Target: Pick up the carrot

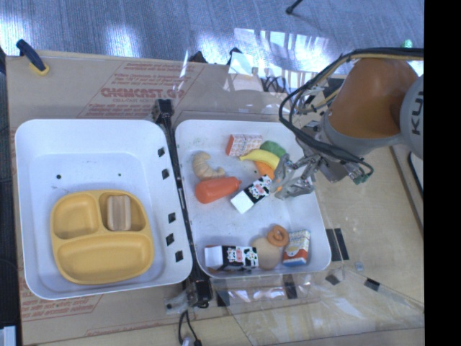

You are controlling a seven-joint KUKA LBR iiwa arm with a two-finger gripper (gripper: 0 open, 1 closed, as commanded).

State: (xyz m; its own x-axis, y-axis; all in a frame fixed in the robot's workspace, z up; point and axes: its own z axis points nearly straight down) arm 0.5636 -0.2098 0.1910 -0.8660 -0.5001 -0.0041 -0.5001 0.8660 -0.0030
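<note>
camera view: carrot (216, 189) left of jaws

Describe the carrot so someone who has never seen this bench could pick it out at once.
Look in the right white bin, the one crowded with toy food, not the one with the yellow tray. The carrot lies left of centre, just below a tan croissant and left of a small cow-print carton. It is the plain, smooth orange-red tapered piece lying on its side.

yellow divided plate (101, 258) in left bin (43, 139), croissant (205, 166), banana (259, 155), doughnut (277, 236)
</note>
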